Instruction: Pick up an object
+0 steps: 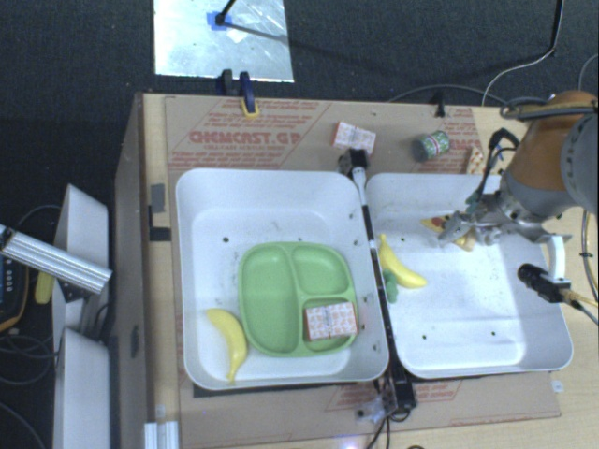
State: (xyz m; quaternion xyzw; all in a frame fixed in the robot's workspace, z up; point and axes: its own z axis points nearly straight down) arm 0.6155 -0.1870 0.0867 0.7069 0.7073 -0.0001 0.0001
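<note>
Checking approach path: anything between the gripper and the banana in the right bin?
Nothing visible. The gripper sits low in the right bin, and the banana lies against the bin's left wall, with bare bin floor between them. Something small and yellow sits right at the gripper.

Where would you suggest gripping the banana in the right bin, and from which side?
Grip the banana across its thick middle, coming straight down from above. It lies flat near the right bin's left wall, so fingers probably fit best across its narrow width, clear of that wall.
</note>
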